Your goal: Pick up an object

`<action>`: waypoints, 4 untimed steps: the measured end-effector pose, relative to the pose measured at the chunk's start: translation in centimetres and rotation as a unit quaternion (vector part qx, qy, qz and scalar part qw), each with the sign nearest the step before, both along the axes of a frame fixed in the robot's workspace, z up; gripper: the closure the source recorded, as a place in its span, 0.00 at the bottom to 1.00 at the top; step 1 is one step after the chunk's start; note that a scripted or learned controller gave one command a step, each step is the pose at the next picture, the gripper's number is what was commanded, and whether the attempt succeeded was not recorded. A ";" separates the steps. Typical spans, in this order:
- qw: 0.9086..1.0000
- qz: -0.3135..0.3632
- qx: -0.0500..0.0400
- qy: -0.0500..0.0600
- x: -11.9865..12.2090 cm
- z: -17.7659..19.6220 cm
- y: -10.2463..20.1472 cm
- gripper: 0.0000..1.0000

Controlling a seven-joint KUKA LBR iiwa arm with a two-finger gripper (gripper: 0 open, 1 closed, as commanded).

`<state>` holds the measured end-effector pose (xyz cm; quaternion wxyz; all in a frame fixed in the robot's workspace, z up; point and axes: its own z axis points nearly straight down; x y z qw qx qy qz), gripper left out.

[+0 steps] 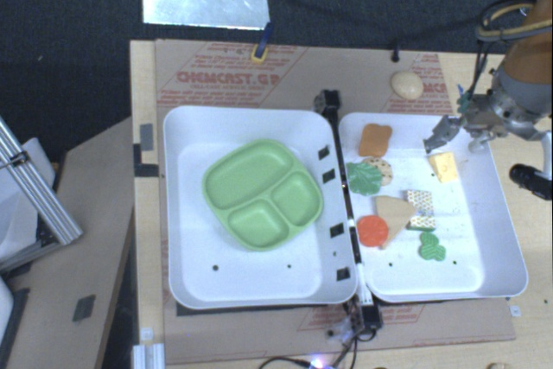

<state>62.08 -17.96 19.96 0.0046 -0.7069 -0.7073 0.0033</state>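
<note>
- Gripper [442, 136] poised at the upper right of the right bin [492, 212], reaching in from the right; fingers splayed apart, nothing between them.
- Yellow cheese wedge [444, 167] just below the fingertips, lying flat on the bin floor: nearest candidate for the pick.
- Likely light, stiff toy plastic, smooth and a bit slippery (a judgement from its look, not a tested fact); best taken across its two short straight sides, with the fingers straddling the wedge.
- Thin and flat, so fingertips probably need to reach nearly to the bin floor.
- Little in the way: bin wall to the right of the gripper, open floor around the wedge.
- Further left: orange toast slice [375, 139], cookie [380, 169] and green lettuce leaf [365, 178] touching each other.
- Below and left: patterned pieces [421, 201], tan wedge [395, 210], red tomato [372, 231], small green piece [431, 249], clustered close.
- Beige egg-like ball [407, 85] outside the bin, up and left.
- Far left: green divided plate [262, 194] in the left bin [186, 272].
</note>
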 end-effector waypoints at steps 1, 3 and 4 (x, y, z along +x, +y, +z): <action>1.000 0.001 -0.001 -0.006 0.3 0.8 0.0 0.00; 1.000 0.002 -0.001 -0.004 0.2 -11.5 1.1 0.00; 1.000 0.002 -0.001 -0.006 0.3 -11.4 1.1 0.00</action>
